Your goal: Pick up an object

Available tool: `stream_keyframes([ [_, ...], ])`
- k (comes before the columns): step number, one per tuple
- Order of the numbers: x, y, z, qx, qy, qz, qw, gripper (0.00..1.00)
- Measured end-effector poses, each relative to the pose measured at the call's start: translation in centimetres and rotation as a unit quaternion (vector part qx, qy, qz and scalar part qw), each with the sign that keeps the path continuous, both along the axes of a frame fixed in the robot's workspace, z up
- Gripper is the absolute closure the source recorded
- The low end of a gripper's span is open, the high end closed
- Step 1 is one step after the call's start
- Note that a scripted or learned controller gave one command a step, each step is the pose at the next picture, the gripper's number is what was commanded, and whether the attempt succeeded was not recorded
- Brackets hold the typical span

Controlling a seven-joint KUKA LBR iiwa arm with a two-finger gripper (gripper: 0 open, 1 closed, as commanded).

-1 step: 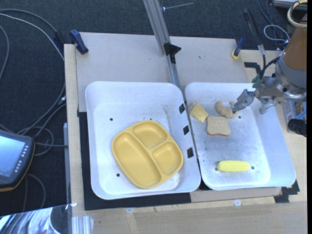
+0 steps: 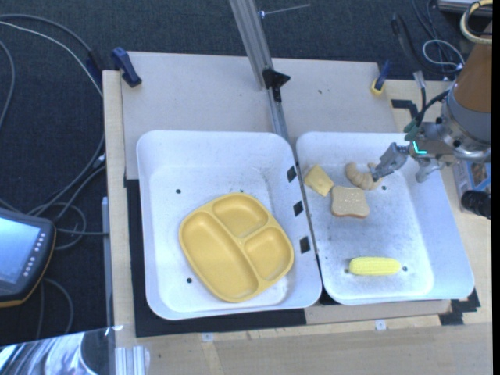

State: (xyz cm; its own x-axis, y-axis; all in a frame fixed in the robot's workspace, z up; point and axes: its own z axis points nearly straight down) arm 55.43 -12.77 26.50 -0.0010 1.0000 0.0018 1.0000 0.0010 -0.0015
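Note:
The right bin (image 2: 437,233) holds several toy foods. A yellow wedge (image 2: 318,180) lies near its left wall, a slice of bread (image 2: 349,202) sits beside it, and a tan lumpy piece (image 2: 359,176) rests just above the bread. A corn cob (image 2: 375,266) lies near the front. My gripper (image 2: 406,166) hangs over the bin's upper right, open, with nothing between its fingers. Its left finger (image 2: 387,161) reaches close to the tan piece's right end.
The left bin (image 2: 156,162) holds a yellow divided plate (image 2: 237,245). A metal pole (image 2: 250,22) slants up from between the bins. Cables lie on the floor to the left and at the top right.

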Motion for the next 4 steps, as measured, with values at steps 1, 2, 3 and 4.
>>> stream_keyframes([
  [1,0.9,0.1,-5.7,0.0003,0.003,0.0,1.0,0.0],
  [2,1.0,-0.9,-10.8,0.0003,0.003,-0.001,1.0,0.0],
  [3,0.0,-0.5,-16.6,0.0007,0.004,0.0,1.0,0.0],
  [4,0.3,-0.5,-15.1,0.0,-0.001,0.0,1.0,1.0],
])
